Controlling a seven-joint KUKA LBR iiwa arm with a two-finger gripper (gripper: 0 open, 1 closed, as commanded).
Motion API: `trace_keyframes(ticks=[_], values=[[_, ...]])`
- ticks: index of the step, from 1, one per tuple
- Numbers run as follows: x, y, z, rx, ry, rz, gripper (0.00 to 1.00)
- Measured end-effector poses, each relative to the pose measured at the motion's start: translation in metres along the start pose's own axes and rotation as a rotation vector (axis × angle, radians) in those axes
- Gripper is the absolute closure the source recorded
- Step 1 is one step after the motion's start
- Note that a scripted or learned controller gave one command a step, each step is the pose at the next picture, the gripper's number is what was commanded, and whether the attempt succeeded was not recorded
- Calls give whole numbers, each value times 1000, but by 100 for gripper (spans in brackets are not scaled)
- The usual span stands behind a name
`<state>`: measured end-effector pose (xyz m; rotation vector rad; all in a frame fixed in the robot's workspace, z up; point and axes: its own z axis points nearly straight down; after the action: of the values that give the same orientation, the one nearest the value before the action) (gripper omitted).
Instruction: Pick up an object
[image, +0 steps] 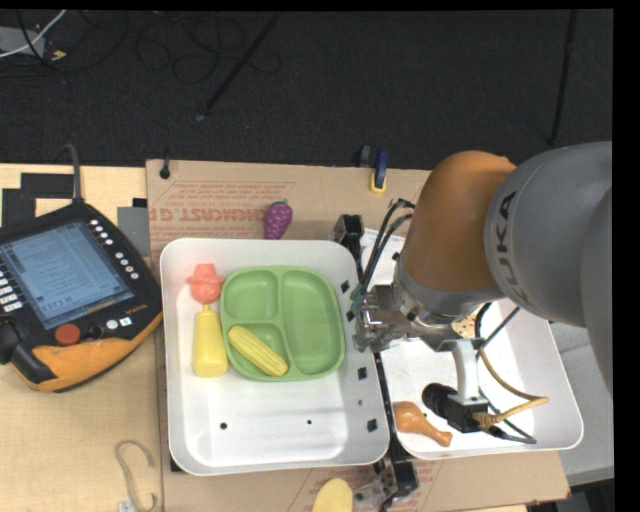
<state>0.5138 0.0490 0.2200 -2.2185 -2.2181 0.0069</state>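
Observation:
The left white bin (260, 430) holds a green divided plate (300, 310) with a yellow corn cob (257, 351) lying in its front left compartment. Beside the plate stand a yellow bottle-shaped toy (208, 343) and a pink toy (204, 283). An orange drumstick (420, 421) lies at the front left of the right bin (556, 400). My gripper (364, 322) hangs low over the divide between the two bins, just right of the plate, under the bulky grey and orange wrist.
A purple grape toy (278, 218) lies on the cardboard behind the left bin. A yellow toy (333, 494) sits in front of the bins. A teach pendant (70, 290) rests on the bench at the left, with a metal hook (135, 472) near the front.

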Motion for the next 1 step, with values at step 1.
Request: trace_keyframes(ticks=[1], values=[[-7,-2,2,-2,0,0,100]])
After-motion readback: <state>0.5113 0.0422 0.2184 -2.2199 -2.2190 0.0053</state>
